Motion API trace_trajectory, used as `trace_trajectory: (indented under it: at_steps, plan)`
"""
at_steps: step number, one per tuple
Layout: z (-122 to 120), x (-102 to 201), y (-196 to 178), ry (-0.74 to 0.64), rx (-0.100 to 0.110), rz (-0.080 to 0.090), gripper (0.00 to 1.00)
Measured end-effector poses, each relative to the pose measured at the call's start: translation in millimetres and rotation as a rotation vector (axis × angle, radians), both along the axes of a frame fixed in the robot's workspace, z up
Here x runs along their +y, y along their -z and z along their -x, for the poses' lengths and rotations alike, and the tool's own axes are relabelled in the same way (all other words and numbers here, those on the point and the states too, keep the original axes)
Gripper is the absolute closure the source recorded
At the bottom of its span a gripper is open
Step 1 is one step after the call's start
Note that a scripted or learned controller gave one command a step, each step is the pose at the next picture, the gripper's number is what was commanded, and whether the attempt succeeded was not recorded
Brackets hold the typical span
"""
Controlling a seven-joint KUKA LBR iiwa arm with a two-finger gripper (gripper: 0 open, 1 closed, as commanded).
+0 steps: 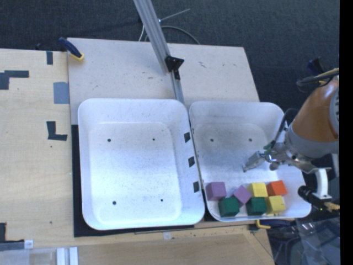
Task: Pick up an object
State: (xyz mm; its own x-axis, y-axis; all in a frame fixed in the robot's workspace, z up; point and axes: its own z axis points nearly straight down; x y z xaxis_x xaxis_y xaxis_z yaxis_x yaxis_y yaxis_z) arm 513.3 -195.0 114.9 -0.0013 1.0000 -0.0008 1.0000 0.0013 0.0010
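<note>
target: small blocks [248, 199] clustered at near edge of right bin [231, 115] | handling: likely light, rigid; grip opposite flat faces | pincer [255, 162]: just above cluster, apart, nothing between.

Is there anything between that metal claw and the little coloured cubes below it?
No. In the camera view, bare white floor of the right bin separates the claw from the cubes clustered along the bin's near edge.
</note>
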Motion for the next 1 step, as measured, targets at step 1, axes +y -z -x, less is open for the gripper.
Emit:
trace_trajectory:
  at_steps: [1]
  plan:
    - [29.8, 73.0, -82.3, -0.005, -0.003, -0.003, 0.00]
